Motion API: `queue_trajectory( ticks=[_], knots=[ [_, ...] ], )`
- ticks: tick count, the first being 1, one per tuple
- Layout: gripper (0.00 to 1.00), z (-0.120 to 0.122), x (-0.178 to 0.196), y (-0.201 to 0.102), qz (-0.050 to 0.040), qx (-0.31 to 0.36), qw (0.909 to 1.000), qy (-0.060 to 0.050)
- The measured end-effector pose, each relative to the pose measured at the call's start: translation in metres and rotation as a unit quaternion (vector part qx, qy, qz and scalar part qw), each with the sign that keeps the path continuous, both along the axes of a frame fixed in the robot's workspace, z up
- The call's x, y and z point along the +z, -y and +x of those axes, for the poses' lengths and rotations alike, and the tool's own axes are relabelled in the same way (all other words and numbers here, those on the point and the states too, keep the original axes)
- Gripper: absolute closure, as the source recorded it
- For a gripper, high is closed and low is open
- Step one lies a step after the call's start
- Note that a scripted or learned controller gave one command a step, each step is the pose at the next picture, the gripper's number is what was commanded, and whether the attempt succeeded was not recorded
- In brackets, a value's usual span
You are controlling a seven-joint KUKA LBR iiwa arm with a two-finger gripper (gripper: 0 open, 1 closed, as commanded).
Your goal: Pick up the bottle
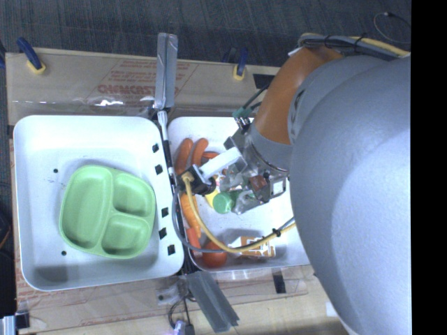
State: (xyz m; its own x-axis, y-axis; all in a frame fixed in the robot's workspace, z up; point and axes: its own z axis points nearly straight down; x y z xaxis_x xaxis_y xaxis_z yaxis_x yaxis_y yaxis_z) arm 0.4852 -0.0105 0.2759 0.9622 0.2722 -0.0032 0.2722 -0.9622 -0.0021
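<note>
One bottle [222, 203], green-capped I reckoned, sat beside gripper [241, 187] in rt bin [209, 125]; couldn't tell grip state; needed centring over cap.

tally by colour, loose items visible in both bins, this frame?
Green: 2, a divided plate and a small round piece.
Orange: 4, two long pieces, one piece by the divider, one reddish piece low down.
Yellow: 1, a flat pack.
Total: 7 in view; the arm covers part of the right bin.
</note>
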Motion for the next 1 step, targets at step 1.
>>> queue_trajectory(
  ticks=[1],
  knots=[
    [1.0,0.0027,-0.025,-0.0537,-0.0008,-0.03,0.9996,-0.002]
  ],
)
